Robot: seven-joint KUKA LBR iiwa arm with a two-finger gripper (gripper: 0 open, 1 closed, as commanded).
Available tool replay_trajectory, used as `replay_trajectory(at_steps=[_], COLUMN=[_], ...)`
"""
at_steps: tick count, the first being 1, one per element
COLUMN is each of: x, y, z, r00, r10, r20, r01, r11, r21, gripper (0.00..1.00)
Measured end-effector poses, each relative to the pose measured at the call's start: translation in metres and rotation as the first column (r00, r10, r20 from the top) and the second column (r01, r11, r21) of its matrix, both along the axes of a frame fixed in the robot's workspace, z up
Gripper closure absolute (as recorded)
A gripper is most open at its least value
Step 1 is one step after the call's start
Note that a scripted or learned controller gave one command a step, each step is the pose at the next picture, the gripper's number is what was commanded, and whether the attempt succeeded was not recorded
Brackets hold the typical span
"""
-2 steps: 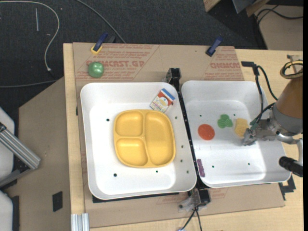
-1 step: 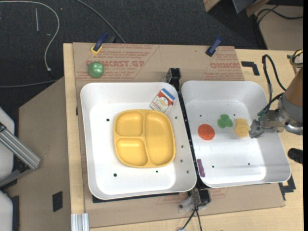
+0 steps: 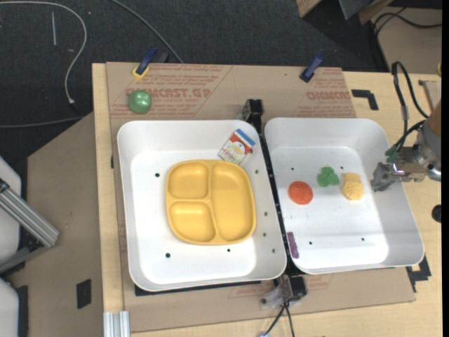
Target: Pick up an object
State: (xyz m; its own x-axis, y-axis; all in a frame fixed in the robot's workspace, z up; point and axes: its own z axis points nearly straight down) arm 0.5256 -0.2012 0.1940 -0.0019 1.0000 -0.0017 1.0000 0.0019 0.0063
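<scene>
Objects for picking lie in the right bin (image 3: 393, 241): an orange-red round piece (image 3: 301, 192), a green lumpy piece (image 3: 327, 177) just beside it, and a yellow textured piece (image 3: 352, 186) touching or nearly touching the green one on its right. A small purple item (image 3: 292, 244) rests at the bin's left wall, well apart from those three. The pincer (image 3: 382, 175) hangs at the right side of this bin, near the yellow piece but apart from it — nothing shows between its tips, and whether it stands open or closed cannot be told from this slant. The grey arm (image 3: 428, 153) comes in from the right edge. In the left bin (image 3: 140, 209) sits a yellow divided plate (image 3: 210, 202) with three compartments, and a small white carton (image 3: 237, 146) with blue and red print lies just beside the plate's upper right corner, tilted against the bin's wall. On the cardboard-covered table (image 3: 112, 188), beyond the left bin, rests a green ball (image 3: 140, 102) — close to a blue and yellow clamp (image 3: 146, 62); a second blue clamp (image 3: 312, 68) grips the far edge above the right bin.
</scene>
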Motion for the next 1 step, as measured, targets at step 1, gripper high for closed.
replay_trajectory(at_steps=[1], x=[0.0013], y=[0.0], z=[0.0392], r00=[1.0], r10=[0.0], r20=[-0.001], r01=[0.0], r11=[1.0], r21=[0.0], gripper=[1.0])
